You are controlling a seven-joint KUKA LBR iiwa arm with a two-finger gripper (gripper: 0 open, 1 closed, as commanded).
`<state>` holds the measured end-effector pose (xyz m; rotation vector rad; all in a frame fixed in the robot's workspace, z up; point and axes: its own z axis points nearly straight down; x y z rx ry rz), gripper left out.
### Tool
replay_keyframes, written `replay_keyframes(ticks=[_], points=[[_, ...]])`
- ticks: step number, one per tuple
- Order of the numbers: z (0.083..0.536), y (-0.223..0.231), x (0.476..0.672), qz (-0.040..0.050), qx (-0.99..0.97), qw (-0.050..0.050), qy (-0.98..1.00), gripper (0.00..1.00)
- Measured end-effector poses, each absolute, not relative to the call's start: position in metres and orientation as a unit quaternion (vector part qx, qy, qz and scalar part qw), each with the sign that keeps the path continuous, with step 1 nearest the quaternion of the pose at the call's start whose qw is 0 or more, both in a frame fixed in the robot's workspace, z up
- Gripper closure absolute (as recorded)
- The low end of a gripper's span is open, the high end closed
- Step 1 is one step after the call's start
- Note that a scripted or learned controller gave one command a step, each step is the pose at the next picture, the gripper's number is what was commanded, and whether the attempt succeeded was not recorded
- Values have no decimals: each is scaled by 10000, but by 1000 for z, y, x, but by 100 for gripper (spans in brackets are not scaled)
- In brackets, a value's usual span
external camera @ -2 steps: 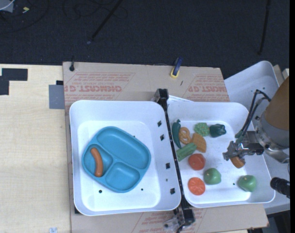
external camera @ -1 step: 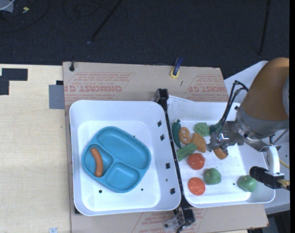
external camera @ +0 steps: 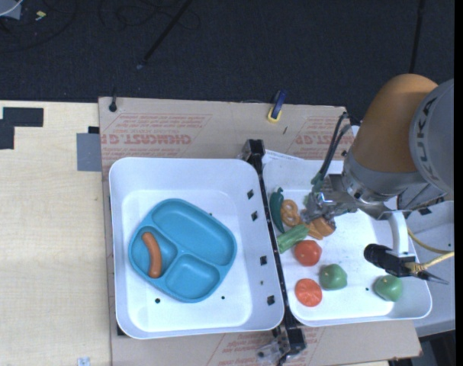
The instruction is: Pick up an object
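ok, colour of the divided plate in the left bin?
Light blue divided plate, clearest in the camera view.

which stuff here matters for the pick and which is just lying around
In play: claw, orange piece under it, pretzel, green pepper, two tomatoes, right bin.

Lying about: blue tray, sausage, left bin, yellow clip.

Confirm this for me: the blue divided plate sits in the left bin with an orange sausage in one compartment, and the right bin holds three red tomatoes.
Not quite. The camera view shows two red tomatoes in the right bin, not three. The rest stands: the blue divided plate sits in the left bin with the orange sausage in one compartment.
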<state>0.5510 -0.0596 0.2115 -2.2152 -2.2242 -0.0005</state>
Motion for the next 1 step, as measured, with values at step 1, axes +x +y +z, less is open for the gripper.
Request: replay_keyframes(ticks=[1], points=[[221,-33,596,-7,-7060,3,-7082,100]])
